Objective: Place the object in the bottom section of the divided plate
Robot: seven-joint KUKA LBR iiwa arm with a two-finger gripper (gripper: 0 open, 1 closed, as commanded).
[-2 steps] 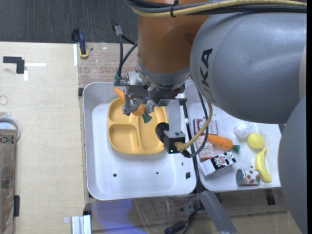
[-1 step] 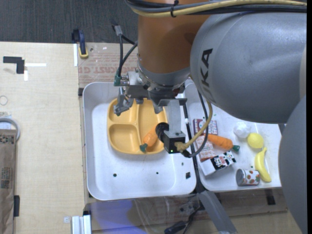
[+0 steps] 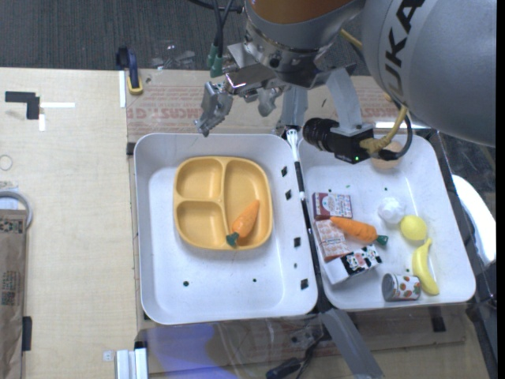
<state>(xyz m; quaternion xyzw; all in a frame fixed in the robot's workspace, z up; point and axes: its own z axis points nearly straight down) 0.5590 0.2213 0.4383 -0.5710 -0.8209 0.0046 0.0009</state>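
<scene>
A yellow divided plate (image 3: pixel 207 181) sits in the left white bin (image 3: pixel 158 283). An orange toy carrot (image 3: pixel 245 219) lies tilted in the lower end of the plate's long right section, its green stem touching the plate's front rim. My gripper (image 3: pixel 239 105) hangs above the back wall of the left bin, beyond the plate and well apart from the carrot. Its fingers (image 3: pixel 211 110) stand open with nothing between them.
The right bin (image 3: pixel 442 180) holds a second carrot (image 3: pixel 355 229), small cartons (image 3: pixel 332 205), a cow-patterned carton (image 3: pixel 359 262), a white lump (image 3: pixel 390 209), a lemon (image 3: pixel 413 227), a banana (image 3: pixel 426 267) and a can (image 3: pixel 401 287). The arm's black fitting (image 3: pixel 339 139) overhangs that bin's back.
</scene>
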